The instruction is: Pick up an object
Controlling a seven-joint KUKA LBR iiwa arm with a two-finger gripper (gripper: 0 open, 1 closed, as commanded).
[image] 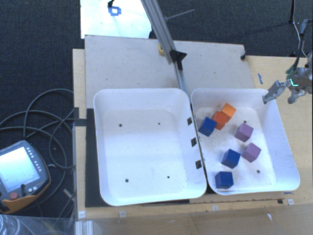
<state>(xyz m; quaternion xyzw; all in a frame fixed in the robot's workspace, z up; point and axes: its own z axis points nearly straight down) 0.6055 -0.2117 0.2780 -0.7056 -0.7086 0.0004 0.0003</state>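
I see the claw (282, 93) at the frame's right edge, above the right bin's (286, 146) upper rim, carrying nothing, its opening indeterminate, because the blue, purple and orange cubes (228, 110) sit loose lower-left.

The bench (146, 62) bears two white bins (142, 146) (283, 151) — side by side, touching.

A: Bright, even overhead light; the two white bins (146, 146) are nearly washed out.

B: Shadows beside the cubes are soft and short. Beyond the bins, a glaring white patch (115, 11); detail is slightly soft throughout.
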